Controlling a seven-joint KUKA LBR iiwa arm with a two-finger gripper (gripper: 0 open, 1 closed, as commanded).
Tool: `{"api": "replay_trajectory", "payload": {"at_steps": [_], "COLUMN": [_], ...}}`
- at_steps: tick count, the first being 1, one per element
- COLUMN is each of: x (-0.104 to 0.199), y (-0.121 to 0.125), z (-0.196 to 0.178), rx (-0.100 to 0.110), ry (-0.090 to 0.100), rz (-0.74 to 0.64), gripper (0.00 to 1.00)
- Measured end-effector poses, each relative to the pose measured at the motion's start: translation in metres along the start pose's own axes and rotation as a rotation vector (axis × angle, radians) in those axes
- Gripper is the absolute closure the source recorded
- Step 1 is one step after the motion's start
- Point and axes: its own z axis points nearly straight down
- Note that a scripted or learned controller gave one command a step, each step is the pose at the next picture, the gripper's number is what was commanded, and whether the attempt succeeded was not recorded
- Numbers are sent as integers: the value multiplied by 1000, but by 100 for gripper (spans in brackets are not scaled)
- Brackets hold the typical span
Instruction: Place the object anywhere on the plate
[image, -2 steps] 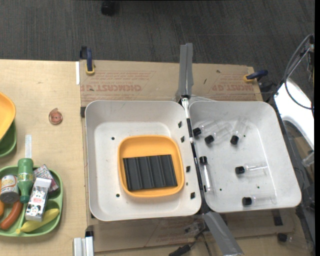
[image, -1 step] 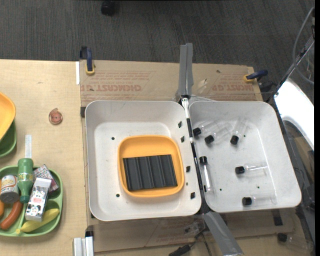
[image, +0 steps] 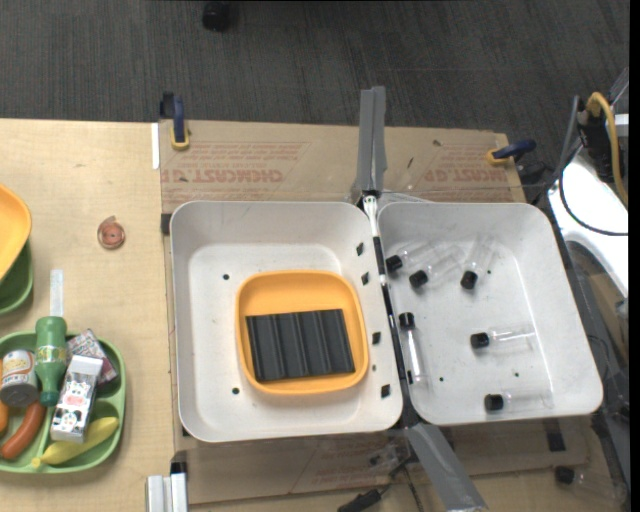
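Observation:
An orange square plate (image: 300, 284) sits in the middle of the left white bin (image: 200, 250). A dark grey ridged slab (image: 300, 345) lies flat on the plate, covering most of its floor. In the right white bin (image: 560, 300) lie several clear vials with black caps, among them one near the divider (image: 418, 278), one at mid-right (image: 481, 340) and one at the front (image: 494, 403). A pale part of the arm (image: 595, 205) shows at the right edge, outside the bins.
On the wooden table to the left are a green plate of toy food (image: 95, 440), a yellow bowl (image: 10, 235) and a small pink disc (image: 111, 234). Blue clamps (image: 172, 108) hold the cardboard behind the bins. Cables hang at the far right (image: 600, 110).

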Motion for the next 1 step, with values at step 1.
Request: {"api": "replay_trajectory", "payload": {"at_steps": [1], "x": [-1], "y": [16], "z": [18], "rx": [2], "ry": [1], "rz": [-359], "gripper": [0]}}
